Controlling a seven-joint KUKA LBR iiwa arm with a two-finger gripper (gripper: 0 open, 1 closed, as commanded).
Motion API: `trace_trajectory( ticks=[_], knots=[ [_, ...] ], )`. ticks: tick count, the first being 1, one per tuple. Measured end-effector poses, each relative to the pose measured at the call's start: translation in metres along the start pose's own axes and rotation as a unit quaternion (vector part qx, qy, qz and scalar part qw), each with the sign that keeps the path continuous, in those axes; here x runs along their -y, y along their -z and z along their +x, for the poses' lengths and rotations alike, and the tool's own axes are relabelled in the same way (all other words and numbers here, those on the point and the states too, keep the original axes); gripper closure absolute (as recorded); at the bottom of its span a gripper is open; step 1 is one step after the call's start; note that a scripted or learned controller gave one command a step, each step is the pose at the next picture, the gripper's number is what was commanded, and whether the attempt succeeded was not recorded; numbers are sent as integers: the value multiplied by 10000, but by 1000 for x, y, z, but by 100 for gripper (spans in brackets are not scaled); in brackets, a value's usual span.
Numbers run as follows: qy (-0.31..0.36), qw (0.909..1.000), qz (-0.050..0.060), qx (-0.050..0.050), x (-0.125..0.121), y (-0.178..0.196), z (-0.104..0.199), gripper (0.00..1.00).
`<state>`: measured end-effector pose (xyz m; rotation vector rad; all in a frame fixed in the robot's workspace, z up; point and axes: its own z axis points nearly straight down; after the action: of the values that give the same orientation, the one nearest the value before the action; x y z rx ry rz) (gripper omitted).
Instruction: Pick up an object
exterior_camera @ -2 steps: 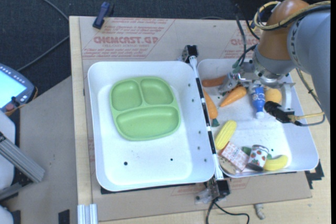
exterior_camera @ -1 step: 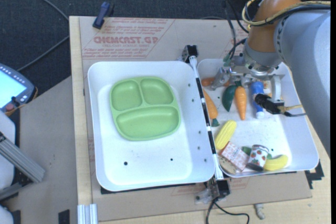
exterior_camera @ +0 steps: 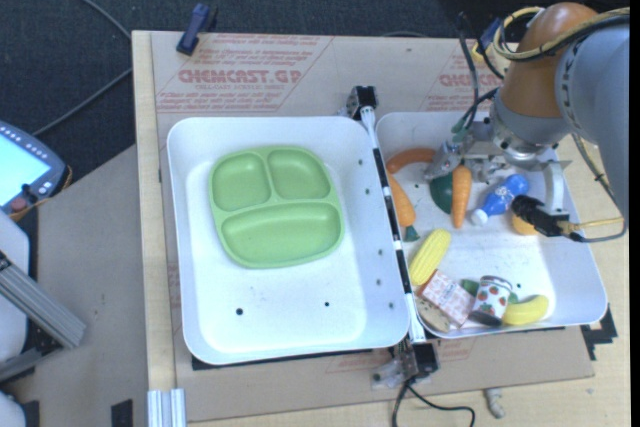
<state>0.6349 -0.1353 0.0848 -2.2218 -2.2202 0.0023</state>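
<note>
Dark carpeted floor around a bench topped with a brown printed board [exterior_camera: 250,75]; two shallow white bins sit side by side on it, clipped together at the shared edge.

Right bin [exterior_camera: 585,290] holds all the candidate objects, clustered rather than spread, presumably tipped in loose. An orange toy carrot [exterior_camera: 460,196] stands on end, tilted, at the far-middle of the bin, directly below the gripper [exterior_camera: 497,158], with a dark green rounded piece [exterior_camera: 440,190] touching its left side. Just right of the carrot lies a small blue-and-white bottle-like item [exterior_camera: 499,196]; beyond that a yellow-orange lump [exterior_camera: 524,218]. A second orange carrot-like piece [exterior_camera: 402,203] lies along the left wall. A yellow corn cob [exterior_camera: 429,257], ribbed, lies nearer. In the near corner: a pink-white patterned packet [exterior_camera: 445,299], a spotted red-white item [exterior_camera: 492,294], and a smooth yellow banana [exterior_camera: 526,310]. All look like hard glossy plastic.

The arm comes in from the right, wrist low over the far part of the bin. Judging by position, the carrot is the likely target. Finger opening cannot be told from this angle; nothing is visibly held.

Left bin [exterior_camera: 200,315] carries only a pale green three-compartment plate [exterior_camera: 277,206], smooth, lying flat
</note>
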Motion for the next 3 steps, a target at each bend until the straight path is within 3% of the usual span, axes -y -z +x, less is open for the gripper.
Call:
trace_trajectory(
  ticks=[1, 2, 3],
  knots=[
    [3, 10000, -19, 1, -1, 11, 1, 100],
    [2, 10000, -18, 5, 26, 69, -24, 100],
    [-5, 10000, 0, 1, 79, 29, -82, 100]
  ],
)
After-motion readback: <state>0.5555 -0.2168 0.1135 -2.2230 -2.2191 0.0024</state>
